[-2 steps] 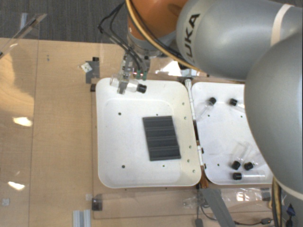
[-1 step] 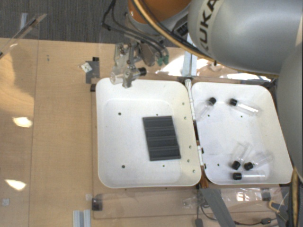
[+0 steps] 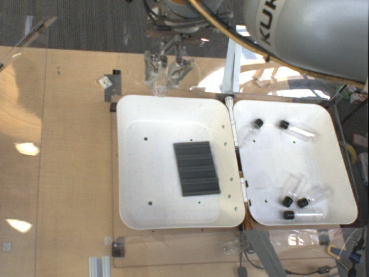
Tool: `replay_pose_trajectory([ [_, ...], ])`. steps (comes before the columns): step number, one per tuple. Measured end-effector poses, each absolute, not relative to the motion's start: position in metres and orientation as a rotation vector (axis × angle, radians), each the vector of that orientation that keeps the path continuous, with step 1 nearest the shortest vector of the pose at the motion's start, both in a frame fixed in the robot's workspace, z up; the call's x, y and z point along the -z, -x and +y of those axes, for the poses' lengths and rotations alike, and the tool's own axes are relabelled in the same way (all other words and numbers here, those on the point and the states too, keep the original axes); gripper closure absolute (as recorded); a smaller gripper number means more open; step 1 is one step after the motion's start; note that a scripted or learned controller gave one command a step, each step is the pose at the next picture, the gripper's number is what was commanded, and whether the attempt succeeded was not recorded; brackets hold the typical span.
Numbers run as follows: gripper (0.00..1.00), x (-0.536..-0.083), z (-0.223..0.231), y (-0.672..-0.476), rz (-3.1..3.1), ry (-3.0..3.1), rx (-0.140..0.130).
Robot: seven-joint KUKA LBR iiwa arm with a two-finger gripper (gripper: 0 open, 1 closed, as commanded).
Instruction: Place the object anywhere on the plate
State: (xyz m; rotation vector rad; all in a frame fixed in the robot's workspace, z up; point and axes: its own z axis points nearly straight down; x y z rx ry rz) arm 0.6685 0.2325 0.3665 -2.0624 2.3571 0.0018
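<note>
Tubes (image 3: pixel 304 214) made of clear stuff, each with a black cap, lie in the white bin on the right (image 3: pixel 340 154). Three of them sit close together near the front edge of that bin. None of them is on the plate. The plate (image 3: pixel 196 168) is a dark grey block with ridges, and it lies flat in the middle of the white bin on the left (image 3: pixel 132 154), with bare white floor all around it. Farther back in the right bin lie two more tubes (image 3: pixel 300 132), a little apart from each other. Past the back edge of the left bin, the gripper (image 3: pixel 169 68) hangs over the wooden bench (image 3: pixel 63 154). I cannot tell if it is gripping or let go. The big grey arm (image 3: pixel 311 22) fills the far right corner.
</note>
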Motion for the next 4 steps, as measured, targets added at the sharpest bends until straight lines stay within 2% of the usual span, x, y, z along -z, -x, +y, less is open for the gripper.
replay_pose_trajectory([
  [1, 1.0, -0.356, 0.218, -0.662, 2.928, 1.111, -0.004],
  [2, 1.0, -0.322, 0.228, -0.607, 3.132, -0.099, -0.006],
  [3, 0.0, -0.323, 0.229, -0.607, 3.132, -0.098, -0.006],
  [4, 0.0, -0.21, 0.236, -0.581, 3.09, -0.533, -0.007],
])
